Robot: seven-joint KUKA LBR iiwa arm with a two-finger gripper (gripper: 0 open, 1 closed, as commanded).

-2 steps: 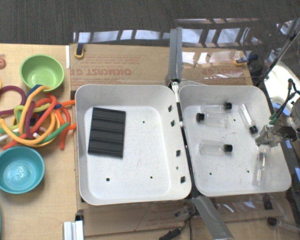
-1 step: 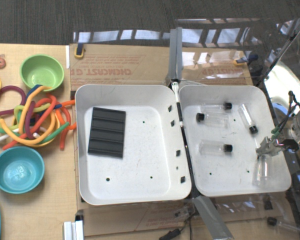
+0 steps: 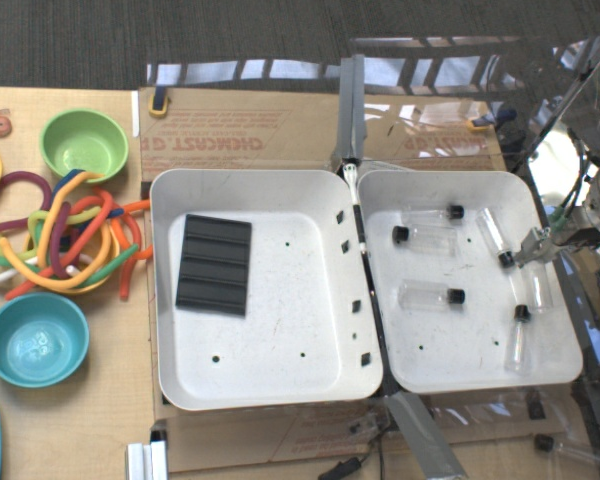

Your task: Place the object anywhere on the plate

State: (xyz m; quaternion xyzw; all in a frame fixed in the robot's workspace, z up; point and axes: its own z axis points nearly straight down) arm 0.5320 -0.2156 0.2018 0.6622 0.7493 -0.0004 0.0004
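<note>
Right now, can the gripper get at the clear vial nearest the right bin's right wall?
Probably yes. The gripper sits low at the right bin's right side, close to that vial. Nothing lies over the vial, and the neighbouring vials lie apart from it. Whether the fingers are open is unclear.

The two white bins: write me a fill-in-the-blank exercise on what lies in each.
1. The black ridged plate lies in the ____ bin.
2. The clear vials have caps coloured ____.
3. The gripper is over the ____ bin.

Missing words: left; black; right
</note>
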